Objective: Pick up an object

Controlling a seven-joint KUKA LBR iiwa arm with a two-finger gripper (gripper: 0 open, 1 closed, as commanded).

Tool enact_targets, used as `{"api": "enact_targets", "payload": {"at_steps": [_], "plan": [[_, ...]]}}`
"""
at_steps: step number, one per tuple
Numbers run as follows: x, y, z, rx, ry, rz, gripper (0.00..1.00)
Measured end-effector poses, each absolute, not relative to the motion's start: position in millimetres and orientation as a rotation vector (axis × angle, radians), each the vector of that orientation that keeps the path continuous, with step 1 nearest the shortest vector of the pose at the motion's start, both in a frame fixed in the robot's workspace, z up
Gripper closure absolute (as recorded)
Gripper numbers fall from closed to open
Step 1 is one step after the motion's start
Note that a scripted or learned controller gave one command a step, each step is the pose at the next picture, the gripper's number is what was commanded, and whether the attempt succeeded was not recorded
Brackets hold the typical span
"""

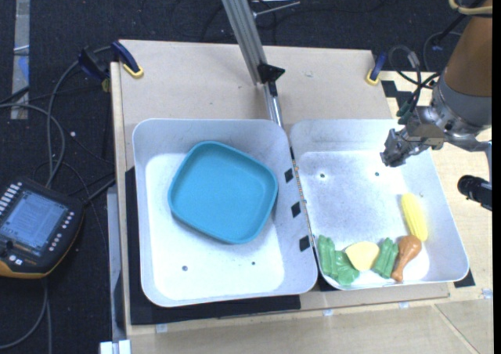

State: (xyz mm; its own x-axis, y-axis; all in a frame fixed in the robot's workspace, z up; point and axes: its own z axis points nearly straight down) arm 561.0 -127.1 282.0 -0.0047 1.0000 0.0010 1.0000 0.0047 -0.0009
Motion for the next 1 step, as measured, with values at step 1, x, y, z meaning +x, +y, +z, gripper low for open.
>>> {"api": "enact_targets", "payload": {"at_steps": [1], "plan": [[582.4,-69.2,275.3,-2.214,-2.227,0.0,1.0]]}}
